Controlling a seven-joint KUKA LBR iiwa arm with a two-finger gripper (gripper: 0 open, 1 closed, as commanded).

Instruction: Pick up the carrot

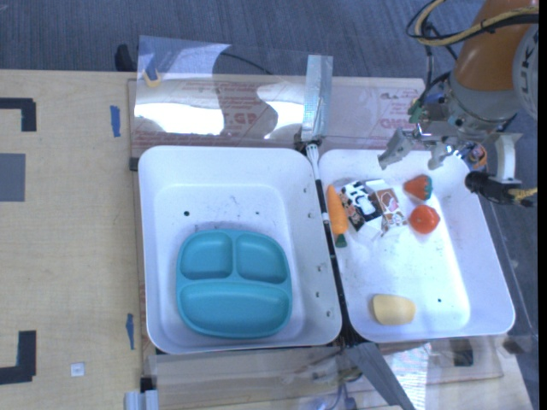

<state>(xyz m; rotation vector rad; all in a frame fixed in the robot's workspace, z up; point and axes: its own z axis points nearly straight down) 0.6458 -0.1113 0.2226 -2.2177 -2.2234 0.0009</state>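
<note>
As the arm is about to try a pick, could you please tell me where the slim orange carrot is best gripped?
Probably at its middle, from above. The slim orange carrot lies lengthwise against the left wall of the right white bin, so the gripper should close along its narrow width, one finger slipping between carrot and wall, the other beside the black-and-white carton.

- The arm (500,37) is cut off by the picture's right and top edges, up and to the right of the right bin (479,289).
- Whether the gripper (419,148), above that bin's far rim, is parted or closed cannot be told.
- The print on the small carton (369,203), in the far half of the right bin, is too small to read.
- The carrot's (337,212) near tip, by that bin's left wall, is blurred; a dark green bit shows there.
</note>
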